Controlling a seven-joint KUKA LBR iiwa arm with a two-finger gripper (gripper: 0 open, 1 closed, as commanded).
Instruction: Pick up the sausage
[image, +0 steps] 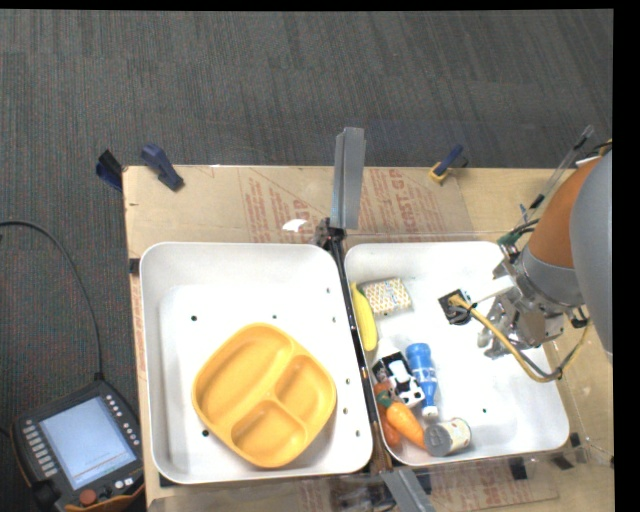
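White plastic right bin | smooth blue bottle, ridged carrot | end effector finger state unreadable

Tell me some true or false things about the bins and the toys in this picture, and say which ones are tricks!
1. The yellow plate lies in the left bin. True.
2. The blue bottle lies on the yellow plate. False: it is in the right bin, among the other toys.
3. The carrot is near the front edge of the right bin, next to the small can. True.
4. The arm comes in over the left bin. False: it reaches in over the right side of the right bin.
5. The banana lies along the right bin's left wall. True.
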